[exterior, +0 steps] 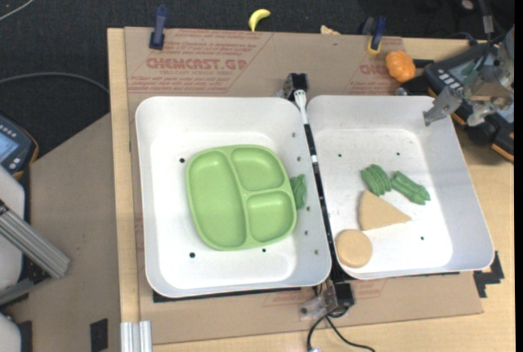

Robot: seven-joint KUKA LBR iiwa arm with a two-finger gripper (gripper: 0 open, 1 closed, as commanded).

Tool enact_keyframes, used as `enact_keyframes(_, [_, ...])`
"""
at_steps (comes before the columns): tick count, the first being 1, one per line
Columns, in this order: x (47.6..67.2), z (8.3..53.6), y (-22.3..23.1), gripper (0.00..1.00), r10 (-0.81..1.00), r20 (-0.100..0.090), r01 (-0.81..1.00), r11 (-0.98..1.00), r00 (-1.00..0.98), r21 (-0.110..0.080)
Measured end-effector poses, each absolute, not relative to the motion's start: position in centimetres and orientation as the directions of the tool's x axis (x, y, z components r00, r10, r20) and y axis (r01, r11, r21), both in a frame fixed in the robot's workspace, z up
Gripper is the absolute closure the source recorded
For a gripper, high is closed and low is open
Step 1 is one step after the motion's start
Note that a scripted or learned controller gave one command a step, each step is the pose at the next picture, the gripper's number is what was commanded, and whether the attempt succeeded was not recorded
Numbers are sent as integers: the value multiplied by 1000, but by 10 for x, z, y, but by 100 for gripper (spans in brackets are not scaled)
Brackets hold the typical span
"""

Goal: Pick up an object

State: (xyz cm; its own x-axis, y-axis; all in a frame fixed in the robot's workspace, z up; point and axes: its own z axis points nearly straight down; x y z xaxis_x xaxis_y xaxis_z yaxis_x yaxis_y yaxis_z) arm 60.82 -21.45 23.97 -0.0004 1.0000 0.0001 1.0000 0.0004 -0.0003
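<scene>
We see a green divided plate [241, 197] in the left bin [155, 179]. In the right bin [458, 179] lie two green leafy pieces [395, 182], a tan wedge [381, 212] and a round biscuit [354, 248].

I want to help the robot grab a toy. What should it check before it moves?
1. Things to pick lie in the right bin: ok, two green pieces, a tan wedge and a tan round piece.
2. Pieces apart enough to grab: not ok, wedge touches a green piece; round piece sits close.
3. Gripper over a piece: not ok, it sits at the bin's far right corner.
4. Gripper ready: cannot tell.
5. Green divided plate flat in the left bin: ok.
</scene>
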Motion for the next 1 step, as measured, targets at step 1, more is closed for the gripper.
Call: enact_keyframes(1, [517, 112, -180, 0, 1000, 8, 1000, -2, 2, -19])
